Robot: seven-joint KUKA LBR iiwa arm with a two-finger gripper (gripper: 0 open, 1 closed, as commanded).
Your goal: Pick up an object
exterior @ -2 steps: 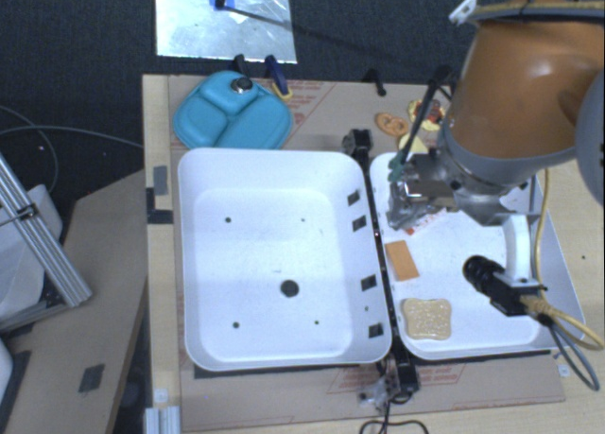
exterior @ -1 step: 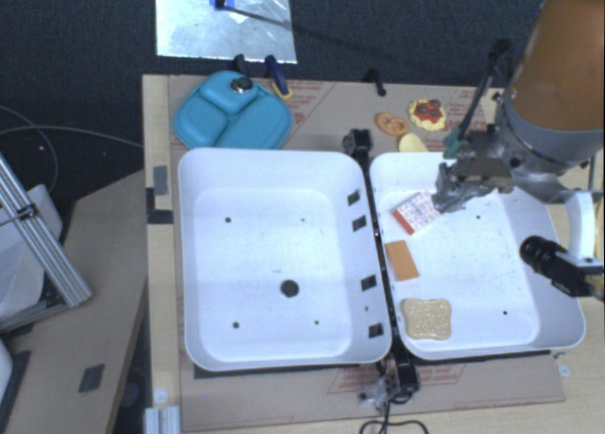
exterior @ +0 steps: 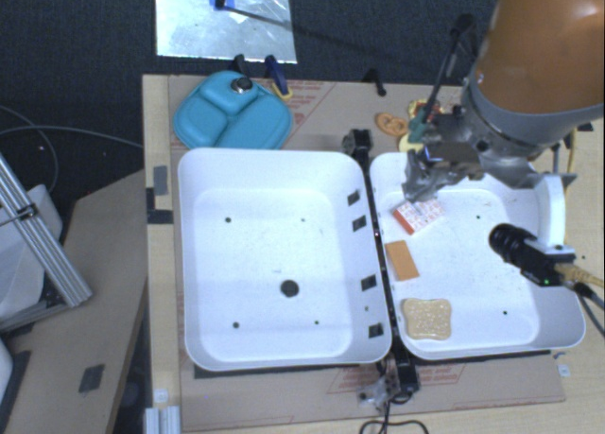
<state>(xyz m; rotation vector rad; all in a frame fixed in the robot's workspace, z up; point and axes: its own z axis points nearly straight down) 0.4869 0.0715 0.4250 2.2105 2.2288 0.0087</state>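
Note:
In the right bin [exterior: 558, 328] lie three things: a red-and-white patterned packet [exterior: 419, 217], an orange flat rectangle [exterior: 401, 259] and a tan, bread-like square [exterior: 427, 318]. My gripper [exterior: 422, 188] hangs at the back left of this bin, directly over the far edge of the packet and very close to it. Whether it touches the packet is unclear. The arm's grey and orange body hides the bin's back right corner. A small dark round thing [exterior: 289, 287] rests on the floor of the left bin [exterior: 203, 234].
Behind the left bin sits a blue lidded container [exterior: 233, 115], and farther back a shiny metal sheet [exterior: 225, 5]. Small orange-yellow bits [exterior: 389, 123] lie behind the right bin. A black divider [exterior: 373, 234] runs between the bins.

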